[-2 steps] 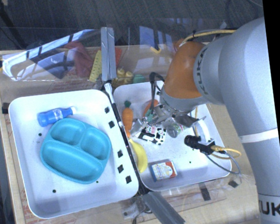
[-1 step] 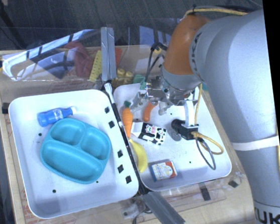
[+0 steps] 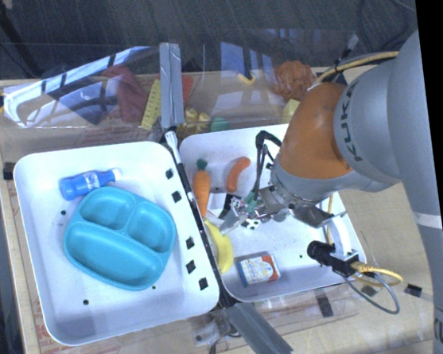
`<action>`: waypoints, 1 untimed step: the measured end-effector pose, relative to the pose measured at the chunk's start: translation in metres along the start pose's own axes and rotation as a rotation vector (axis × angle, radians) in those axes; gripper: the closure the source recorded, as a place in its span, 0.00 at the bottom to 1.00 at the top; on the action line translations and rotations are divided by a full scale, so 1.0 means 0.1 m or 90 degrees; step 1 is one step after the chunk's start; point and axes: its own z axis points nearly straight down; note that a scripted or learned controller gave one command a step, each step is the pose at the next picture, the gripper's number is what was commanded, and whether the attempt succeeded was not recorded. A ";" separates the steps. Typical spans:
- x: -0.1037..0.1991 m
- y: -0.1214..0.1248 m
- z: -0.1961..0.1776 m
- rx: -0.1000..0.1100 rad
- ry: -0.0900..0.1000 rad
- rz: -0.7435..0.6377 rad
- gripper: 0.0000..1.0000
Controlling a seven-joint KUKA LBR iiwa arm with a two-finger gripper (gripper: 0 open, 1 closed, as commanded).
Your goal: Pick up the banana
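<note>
The banana (image 3: 223,247) is seen in the right bin (image 3: 299,284), pressed up against the bin's left wall, just by the gap between the two bins. Its long side is laid along that wall, running from the far end toward the near end. The gripper (image 3: 242,212) is held just beside it, a little to the right and above, so the banana is found to the lower left of the tip. Whether the gripper is open or closed cannot be told here. Nothing is seen held. A carrot (image 3: 202,189) is placed just beyond the banana, and a small box (image 3: 258,269) is set near its lower end. Little room is left by the wall. A blue plate (image 3: 120,237) and a blue bottle (image 3: 86,182) are kept in the left bin (image 3: 38,235).
</note>
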 end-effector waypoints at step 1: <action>0.93 -0.24 -0.39 -0.001 -0.001 -0.069 0.00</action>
